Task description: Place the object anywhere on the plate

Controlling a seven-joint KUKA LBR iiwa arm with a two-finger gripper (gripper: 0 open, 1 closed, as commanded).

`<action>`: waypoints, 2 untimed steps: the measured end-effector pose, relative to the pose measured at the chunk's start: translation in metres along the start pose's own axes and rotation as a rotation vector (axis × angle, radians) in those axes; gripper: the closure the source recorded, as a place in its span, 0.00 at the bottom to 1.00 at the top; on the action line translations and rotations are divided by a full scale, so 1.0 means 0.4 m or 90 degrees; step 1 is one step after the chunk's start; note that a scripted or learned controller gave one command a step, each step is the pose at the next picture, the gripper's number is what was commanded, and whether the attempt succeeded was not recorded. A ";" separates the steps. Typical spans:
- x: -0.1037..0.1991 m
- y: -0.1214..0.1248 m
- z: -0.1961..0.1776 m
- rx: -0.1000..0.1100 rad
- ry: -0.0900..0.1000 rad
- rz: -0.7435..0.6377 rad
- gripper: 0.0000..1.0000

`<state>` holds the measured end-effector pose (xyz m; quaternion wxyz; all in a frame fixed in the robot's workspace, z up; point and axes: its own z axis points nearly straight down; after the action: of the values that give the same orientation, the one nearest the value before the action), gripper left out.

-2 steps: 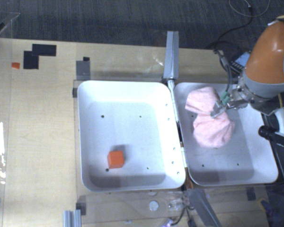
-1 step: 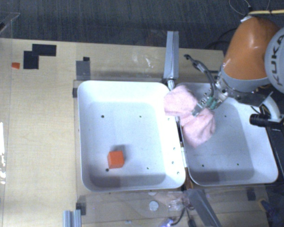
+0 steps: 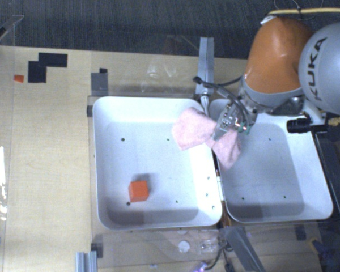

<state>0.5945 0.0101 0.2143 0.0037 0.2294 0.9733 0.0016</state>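
A small orange-red cube (image 3: 139,191) lies on the floor of the left bin (image 3: 110,152), near its front. A pink cloth (image 3: 194,130) hangs across the wall between the two bins, one lobe over the left bin's back right corner and one drooping into the right bin. My gripper (image 3: 222,130) reaches down from the orange-banded wrist (image 3: 275,52) at the cloth's bunched middle. Its fingers are shut on the cloth where it gathers. The cube sits far to the left and front of the gripper.
The right bin (image 3: 283,174) lies under the arm, with its back left corner covered by the wrist. A metal post (image 3: 206,58) stands behind the bins' shared wall. Black blocks (image 3: 45,66) and a small orange marker (image 3: 18,79) sit on the bench at far left.
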 end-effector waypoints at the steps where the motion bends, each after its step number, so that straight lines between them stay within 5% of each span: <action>1: 0.012 0.117 -0.034 -0.001 -0.002 -0.256 1.00; 2: 0.029 0.238 -0.061 -0.002 -0.002 -0.299 1.00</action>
<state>0.6265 0.1002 0.2391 0.0057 -0.0034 1.0000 0.0018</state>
